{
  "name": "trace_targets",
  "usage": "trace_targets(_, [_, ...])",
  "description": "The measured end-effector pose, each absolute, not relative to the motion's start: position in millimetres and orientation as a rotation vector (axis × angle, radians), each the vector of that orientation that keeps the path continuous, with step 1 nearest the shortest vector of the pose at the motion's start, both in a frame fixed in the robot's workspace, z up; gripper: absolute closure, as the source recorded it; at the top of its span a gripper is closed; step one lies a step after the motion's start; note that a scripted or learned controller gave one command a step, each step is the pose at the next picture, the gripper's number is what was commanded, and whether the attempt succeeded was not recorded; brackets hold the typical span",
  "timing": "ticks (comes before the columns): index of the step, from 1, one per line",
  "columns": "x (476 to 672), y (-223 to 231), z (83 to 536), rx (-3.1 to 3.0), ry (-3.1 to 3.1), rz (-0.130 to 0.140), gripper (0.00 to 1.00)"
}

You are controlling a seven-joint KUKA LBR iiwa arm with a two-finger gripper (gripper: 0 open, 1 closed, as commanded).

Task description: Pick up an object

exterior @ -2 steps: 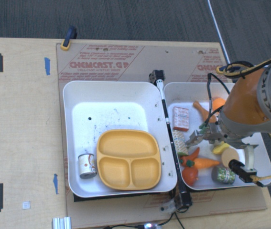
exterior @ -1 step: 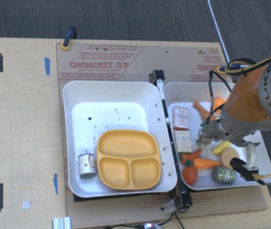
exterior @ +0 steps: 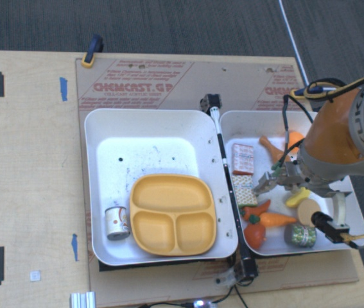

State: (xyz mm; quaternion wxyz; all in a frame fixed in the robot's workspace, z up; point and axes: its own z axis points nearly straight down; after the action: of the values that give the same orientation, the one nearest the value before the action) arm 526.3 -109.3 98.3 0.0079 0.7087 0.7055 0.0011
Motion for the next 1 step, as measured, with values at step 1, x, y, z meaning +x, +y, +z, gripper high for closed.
trace_targets(1, [504.5, -95.5, 86.7, 2.219, 2.214, 0.004, 0.00])
